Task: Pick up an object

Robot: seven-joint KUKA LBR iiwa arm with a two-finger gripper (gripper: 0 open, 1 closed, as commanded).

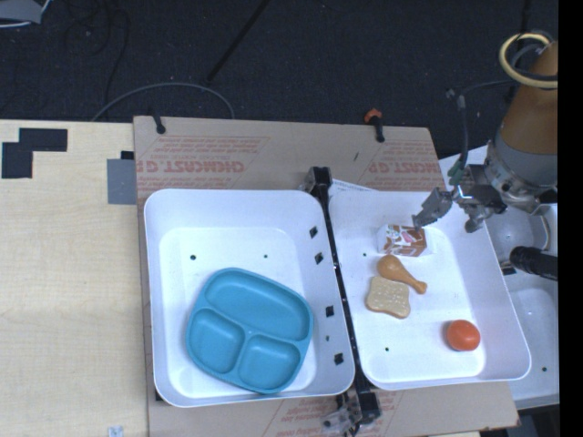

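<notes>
The right bin (496, 285) holds a red-and-white packet (404, 239), a tan drumstick (401, 272), a slice of toast (389, 298) and an orange-red ball-like fruit (463, 335). My gripper (453, 215) hovers over the bin's far right corner, just right of and above the packet. Its two dark fingers (431, 211) are spread apart with nothing between them, so it is open. The left finger's tip is close to the packet; whether it touches it is unclear.
The left bin (173, 244) contains a blue divided plate (248, 329). A black divider with clips (330, 271) runs between the bins. The arm's orange band (533, 116) rises at the right edge. Cardboard lies under the bins.
</notes>
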